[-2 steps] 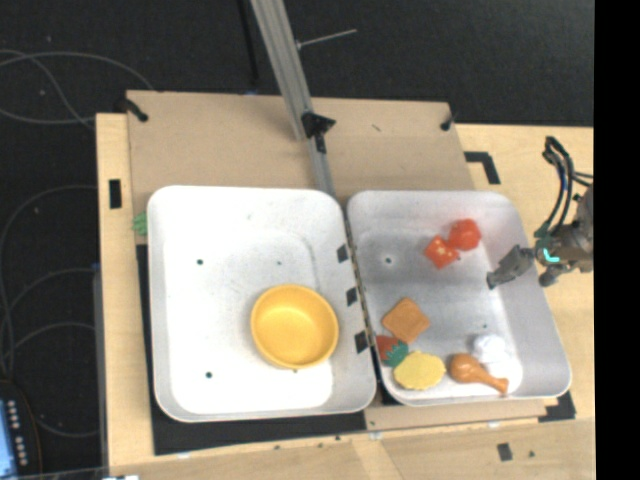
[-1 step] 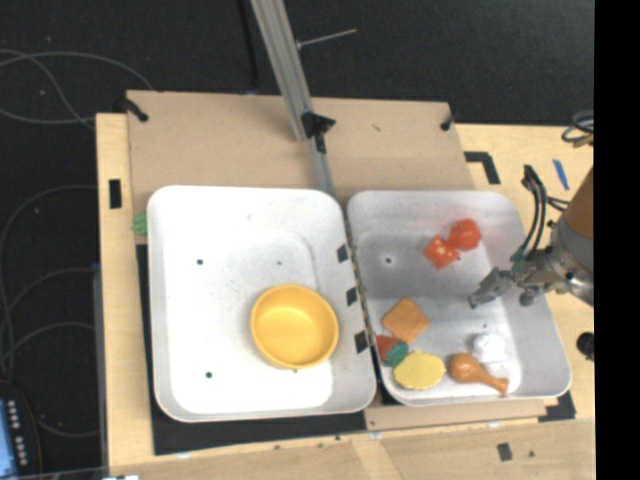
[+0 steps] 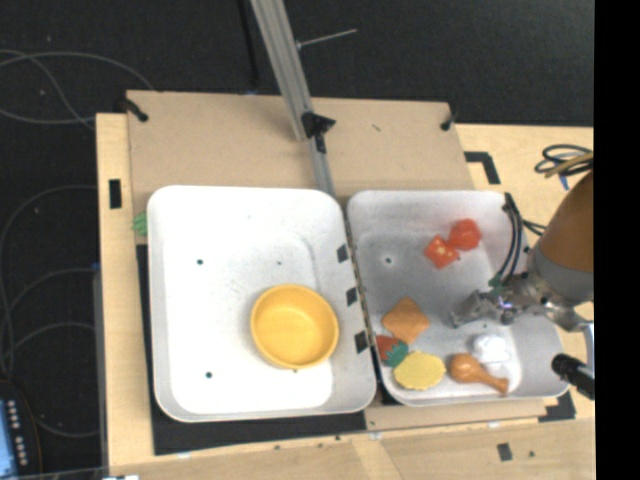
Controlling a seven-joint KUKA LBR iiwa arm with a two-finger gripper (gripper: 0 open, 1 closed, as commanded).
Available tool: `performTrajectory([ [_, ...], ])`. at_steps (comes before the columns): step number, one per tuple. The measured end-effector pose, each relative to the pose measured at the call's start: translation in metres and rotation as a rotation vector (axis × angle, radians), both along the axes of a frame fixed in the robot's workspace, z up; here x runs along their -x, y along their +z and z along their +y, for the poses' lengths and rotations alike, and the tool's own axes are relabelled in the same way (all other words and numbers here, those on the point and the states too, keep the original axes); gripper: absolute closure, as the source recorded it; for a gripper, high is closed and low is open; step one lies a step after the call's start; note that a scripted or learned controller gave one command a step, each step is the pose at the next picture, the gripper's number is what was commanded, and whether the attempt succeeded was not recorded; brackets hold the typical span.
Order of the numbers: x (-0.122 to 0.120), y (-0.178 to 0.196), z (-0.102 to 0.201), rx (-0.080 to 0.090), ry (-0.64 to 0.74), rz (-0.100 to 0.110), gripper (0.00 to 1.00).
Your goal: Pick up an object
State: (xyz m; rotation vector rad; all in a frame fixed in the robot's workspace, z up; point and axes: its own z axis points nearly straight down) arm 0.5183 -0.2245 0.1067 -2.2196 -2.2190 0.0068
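- White object (image 3: 490, 347), the small pale lump in the right bin (image 3: 420, 218), looks like my closest pick. It sits near the bin's front right part, just below my gripper (image 3: 478, 310).
- My gripper hangs low over the right bin, with nothing held that I can see. I cannot tell how it is set from up here, so I won't guess.
- Close by are a brown drumstick toy (image 3: 478, 370) touching or nearly touching the white object, a yellow round piece (image 3: 419, 370), and an orange chunk (image 3: 405, 320). Two red pieces (image 3: 452, 242) lie further back, well apart from the rest.
- To do this well, I think I should line up right above the middle of the white object before going down.
- I'd go down slowly, so I don't bump the drumstick toy and push things around.
- I'd squeeze, then lift a little and look to see if it really came up.
- The left bin (image 3: 200, 228) holds a yellow bowl (image 3: 293, 325); I'd leave that alone.
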Motion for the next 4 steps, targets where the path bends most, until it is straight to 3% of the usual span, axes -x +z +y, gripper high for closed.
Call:
performTrajectory([
  [1,0.0,-0.006,-0.002,0.002,-0.002,-0.004,0.0],
  [2,-0.001,0.005,-0.002,0.002,-0.004,-0.009,1.0],
  [4,0.001,0.117,0.005,0.001,0.005,-0.013,1.0],
])
